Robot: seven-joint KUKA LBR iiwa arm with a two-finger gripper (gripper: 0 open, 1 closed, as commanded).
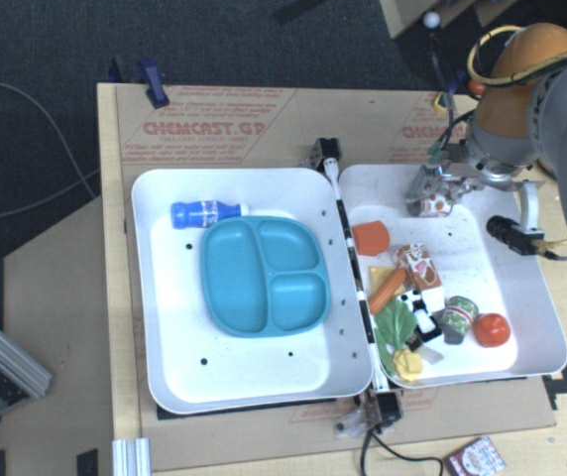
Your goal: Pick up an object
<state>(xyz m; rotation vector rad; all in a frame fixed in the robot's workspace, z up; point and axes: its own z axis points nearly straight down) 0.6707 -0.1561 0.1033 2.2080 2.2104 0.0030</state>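
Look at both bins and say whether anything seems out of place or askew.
The small blue bottle lies tipped on its side in the left bin, beside the blue divided plate. In the right bin the toy foods are jumbled in a heap near the front. Nothing looks spilled or broken.

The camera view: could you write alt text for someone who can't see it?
A grey robot arm's pincer hangs over the far end of the right bin, which holds a heap of toy food. The left bin holds a blue divided plate and a small blue bottle.
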